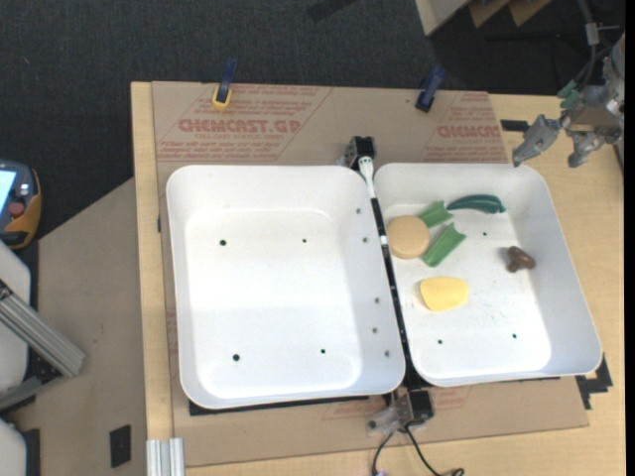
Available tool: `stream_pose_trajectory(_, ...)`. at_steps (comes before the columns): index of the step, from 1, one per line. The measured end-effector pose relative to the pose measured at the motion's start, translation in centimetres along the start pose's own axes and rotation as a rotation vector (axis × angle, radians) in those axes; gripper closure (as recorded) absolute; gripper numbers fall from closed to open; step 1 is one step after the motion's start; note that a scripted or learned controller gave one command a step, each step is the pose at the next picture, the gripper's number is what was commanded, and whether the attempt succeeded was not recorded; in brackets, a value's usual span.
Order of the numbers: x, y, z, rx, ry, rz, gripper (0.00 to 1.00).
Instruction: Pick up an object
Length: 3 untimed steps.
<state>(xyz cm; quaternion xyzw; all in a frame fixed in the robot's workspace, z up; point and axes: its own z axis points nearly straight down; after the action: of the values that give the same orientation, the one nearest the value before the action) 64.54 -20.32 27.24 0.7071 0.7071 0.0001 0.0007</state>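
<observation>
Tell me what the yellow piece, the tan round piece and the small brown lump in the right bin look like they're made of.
Yellow piece: probably plastic or foam, with a smooth, even matte colour. Tan round piece: matte and slightly domed like a toy bun, possibly soft plastic or foam. Small brown lump: dark and irregular; too small to tell the material.

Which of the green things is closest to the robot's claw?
The dark green curved piece at the bin's far side, nearest the gripper. The two lighter green pieces lie beside the round tan one.
</observation>
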Motion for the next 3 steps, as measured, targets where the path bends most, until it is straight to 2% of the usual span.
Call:
stream_pose_trajectory(1,0.0,0.1,-1.1,-0.004,-0.002,-0.001,1.0)
stream_pose_trajectory(2,0.3,-12.2,-6.1,0.0,0.001,0.005,1.0)
stream_pose_trajectory(3,3.8,-9.0,-5.6,-0.003,0.0,-0.004,1.0)
